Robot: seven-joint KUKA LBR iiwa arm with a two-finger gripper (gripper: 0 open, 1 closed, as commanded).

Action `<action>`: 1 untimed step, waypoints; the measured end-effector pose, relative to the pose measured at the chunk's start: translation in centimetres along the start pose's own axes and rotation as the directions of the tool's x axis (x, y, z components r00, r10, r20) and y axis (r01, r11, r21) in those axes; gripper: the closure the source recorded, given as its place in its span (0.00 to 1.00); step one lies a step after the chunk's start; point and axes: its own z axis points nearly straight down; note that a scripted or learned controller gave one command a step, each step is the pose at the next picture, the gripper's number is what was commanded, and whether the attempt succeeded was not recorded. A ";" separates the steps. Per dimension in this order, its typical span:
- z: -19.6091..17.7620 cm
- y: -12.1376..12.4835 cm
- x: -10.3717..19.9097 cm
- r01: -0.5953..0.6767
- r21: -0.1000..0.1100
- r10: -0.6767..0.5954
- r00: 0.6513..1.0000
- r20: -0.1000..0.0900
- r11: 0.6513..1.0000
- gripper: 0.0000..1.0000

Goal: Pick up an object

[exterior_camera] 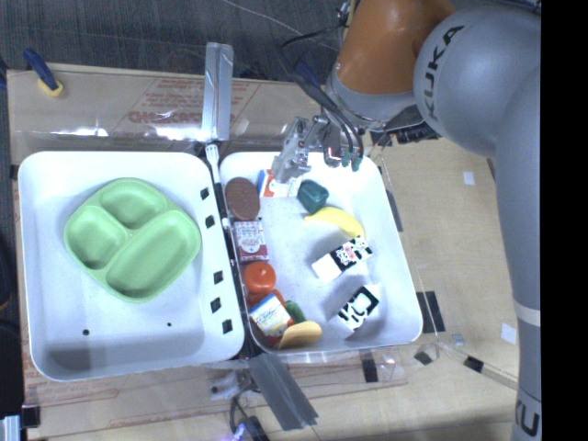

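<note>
My gripper [292, 162] hangs over the far left corner of the right bin [397, 274], just above a small red, white and blue packet [266, 184]. Close by lie a brown oval piece [243, 197], a teal block [312, 194] and a yellow banana [335, 220]. Further toward the front are two white cow-patterned boxes [342, 257] [356, 307], a red tomato [260, 276], a red snack packet [250, 239], a labelled can [268, 315] and a tan bread piece [301, 334]. I see nothing gripped.
The left bin [37, 274] holds a green divided plate [133, 237]. A metal bar [218, 90] stands at the back between the bins. The grey arm with its orange band [390, 26] fills the upper right.
</note>
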 end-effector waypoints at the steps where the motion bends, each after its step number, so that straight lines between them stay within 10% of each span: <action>1: 0.2 8.2 4.5 -0.036 0.000 0.036 0.999 -0.009 0.999 1.00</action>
